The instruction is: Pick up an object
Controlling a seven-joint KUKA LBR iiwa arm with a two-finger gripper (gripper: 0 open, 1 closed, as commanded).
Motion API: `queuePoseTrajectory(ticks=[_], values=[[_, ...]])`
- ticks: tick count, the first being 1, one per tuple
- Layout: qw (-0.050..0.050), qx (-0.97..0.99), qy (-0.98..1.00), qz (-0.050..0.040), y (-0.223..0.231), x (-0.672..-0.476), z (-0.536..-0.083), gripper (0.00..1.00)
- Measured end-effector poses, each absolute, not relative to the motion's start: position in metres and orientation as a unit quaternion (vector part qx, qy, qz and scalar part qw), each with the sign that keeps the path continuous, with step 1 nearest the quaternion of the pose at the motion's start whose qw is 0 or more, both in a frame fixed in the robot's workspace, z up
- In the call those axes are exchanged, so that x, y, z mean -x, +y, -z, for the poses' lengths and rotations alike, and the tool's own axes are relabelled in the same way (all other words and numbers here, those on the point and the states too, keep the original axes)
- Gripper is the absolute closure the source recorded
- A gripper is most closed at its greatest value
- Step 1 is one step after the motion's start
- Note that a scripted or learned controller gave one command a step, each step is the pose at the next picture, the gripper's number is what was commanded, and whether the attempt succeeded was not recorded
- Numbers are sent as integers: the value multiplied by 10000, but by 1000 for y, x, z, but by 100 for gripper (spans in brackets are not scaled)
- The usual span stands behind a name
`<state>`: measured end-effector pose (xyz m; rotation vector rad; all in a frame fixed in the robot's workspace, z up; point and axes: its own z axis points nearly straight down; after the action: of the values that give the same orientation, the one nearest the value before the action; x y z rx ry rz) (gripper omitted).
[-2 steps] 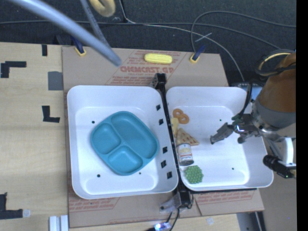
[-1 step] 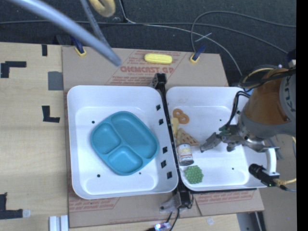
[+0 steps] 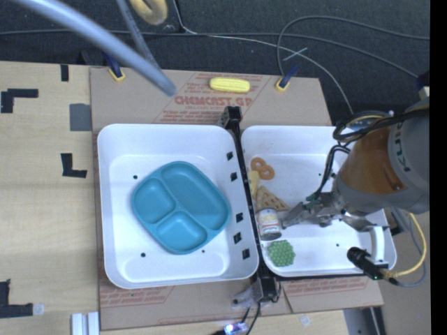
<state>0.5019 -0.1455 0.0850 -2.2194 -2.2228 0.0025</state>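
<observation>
The grey two-finger gripper reaches low into the right-hand shallow white bin, its tip just beside a small silvery can lying by the bin's left wall; whether it is open or closed cannot be told. A round green pea-textured toy sits near the bin's front left corner. A tan wedge and an orange pretzel-shaped ring lie farther back along the left wall. The left-hand shallow white bin holds a blue three-compartment plastic tray. A yellow corn cob rests on the cardboard behind the bins.
</observation>
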Motion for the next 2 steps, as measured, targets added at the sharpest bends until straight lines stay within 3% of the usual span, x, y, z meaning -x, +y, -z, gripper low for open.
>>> queuePoseTrajectory(ticks=[1,2], values=[[-6,7066,-7076,-3,-146,-503,-98,100],[-9,7064,-7078,7,-138,-502,-143,100]])
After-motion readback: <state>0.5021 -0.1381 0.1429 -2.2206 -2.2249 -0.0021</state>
